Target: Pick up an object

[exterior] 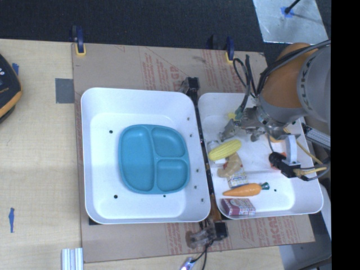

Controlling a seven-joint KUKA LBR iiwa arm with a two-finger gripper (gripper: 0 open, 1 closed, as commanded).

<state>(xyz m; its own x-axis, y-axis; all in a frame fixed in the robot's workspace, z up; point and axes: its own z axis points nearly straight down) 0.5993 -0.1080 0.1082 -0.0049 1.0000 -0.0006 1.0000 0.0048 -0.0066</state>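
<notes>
The gripper [239,125] hangs low over the upper part of the right bin [306,204], just above the corn cob [225,149]; its fingers are too blurred to tell whether they are spread or pinching. Below the corn lie what may be a bread piece [231,165], a carrot [243,190] and a small carton [238,207]. The left bin [101,207] holds a blue divided plate [153,158].

Robotics lab: clamped cardboard [169,66], white bins [90,151]
</notes>
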